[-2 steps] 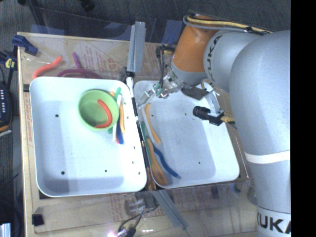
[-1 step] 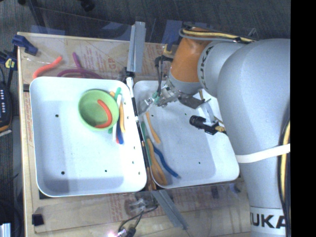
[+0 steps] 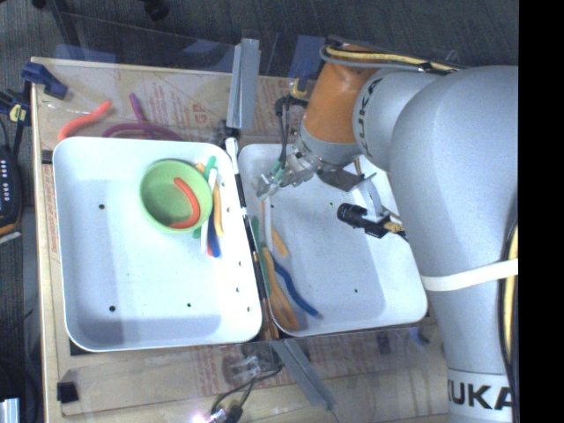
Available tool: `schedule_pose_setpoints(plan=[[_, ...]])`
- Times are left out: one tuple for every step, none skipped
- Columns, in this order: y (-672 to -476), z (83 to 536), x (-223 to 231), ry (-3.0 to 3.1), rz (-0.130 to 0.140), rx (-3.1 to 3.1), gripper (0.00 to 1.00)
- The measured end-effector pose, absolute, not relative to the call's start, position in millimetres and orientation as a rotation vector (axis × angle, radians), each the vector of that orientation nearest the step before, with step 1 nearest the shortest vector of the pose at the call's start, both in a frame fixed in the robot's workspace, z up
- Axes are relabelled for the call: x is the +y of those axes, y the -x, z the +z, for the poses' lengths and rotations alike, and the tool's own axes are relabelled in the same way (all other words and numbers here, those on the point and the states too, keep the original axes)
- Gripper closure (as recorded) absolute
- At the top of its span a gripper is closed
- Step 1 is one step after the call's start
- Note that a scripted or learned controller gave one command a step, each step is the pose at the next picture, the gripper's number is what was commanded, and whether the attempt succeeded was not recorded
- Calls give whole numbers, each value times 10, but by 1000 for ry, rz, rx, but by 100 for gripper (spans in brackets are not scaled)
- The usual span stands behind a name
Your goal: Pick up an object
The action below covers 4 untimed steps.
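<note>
My gripper (image 3: 269, 183) is low over the far left corner of the right bin (image 3: 388, 302), below the orange band of the wrist (image 3: 330, 104). Just under it, along that bin's left wall, lie a thin green stick (image 3: 257, 236), a wooden spoon (image 3: 280, 293) and a blue utensil (image 3: 298, 293). Nothing can be made out in the gripper. The left bin (image 3: 132, 298) has a green bowl (image 3: 174, 196) with a red curved piece (image 3: 187, 203) inside. Several coloured utensils (image 3: 214, 223) rest beside the bowl.
The arm's bulky grey body (image 3: 449, 174) covers the right bin's right side. A black attachment (image 3: 361, 218) juts from the wrist. Behind the left bin lie an orange tool (image 3: 84, 120) and a purple hose (image 3: 141, 130). A metal divider post (image 3: 240, 86) stands between the bins.
</note>
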State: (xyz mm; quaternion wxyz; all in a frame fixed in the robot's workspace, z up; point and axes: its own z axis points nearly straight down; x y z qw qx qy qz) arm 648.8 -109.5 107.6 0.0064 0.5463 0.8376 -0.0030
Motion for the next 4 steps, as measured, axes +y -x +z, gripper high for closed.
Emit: schedule_pose_setpoints(plan=[[-6493,1094,-1135,-1710,-14,2613,0],[-6497,1193,-1119,-1705,-13,2617,100],[-6497,1194,-1119,-1705,-13,2617,0],[-6459,974,-1144,-1936,-15,2456,0]])
